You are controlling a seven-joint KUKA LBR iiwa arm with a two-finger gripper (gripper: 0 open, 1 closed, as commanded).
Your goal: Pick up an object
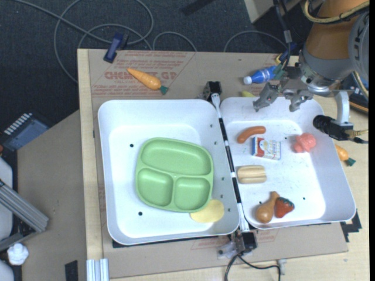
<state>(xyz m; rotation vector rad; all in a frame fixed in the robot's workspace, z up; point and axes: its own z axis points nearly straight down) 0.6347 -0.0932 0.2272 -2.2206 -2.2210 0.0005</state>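
Located at far rim of right bin (331, 212): gripper (281, 102), fingers (262, 100) spread wide apart, nothing pinched between them. Height above bin floor not judgeable from this slant.

Candidate objects, all lying loose on floor of right bin:
- sausage (251, 134), nearest to gripper, just below left finger, tilted.
- small carton (267, 148), red and blue print, just beside sausage on near side; touching or not, cannot tell.
- pink lump (304, 143), toward bin's right side, apart from carton.
- bun (251, 174), close to divider between bins.
- drumstick (266, 208) and strawberry (283, 206), side by side at near end, apparently touching.

Nothing lying between gripper and sausage; open floor directly under fingers.

In left bin (111, 127): green divided plate (174, 173) at centre, yellow piece (207, 212) against its near right corner.

Outside bins, on cardboard: carrot (146, 79) beyond left bin; blue bottle (261, 76) lying just beyond right bin, close behind gripper's left finger; smaller orange piece (343, 154) past right bin's right rim. Blue clip (115, 47) at far edge of board, on cable.
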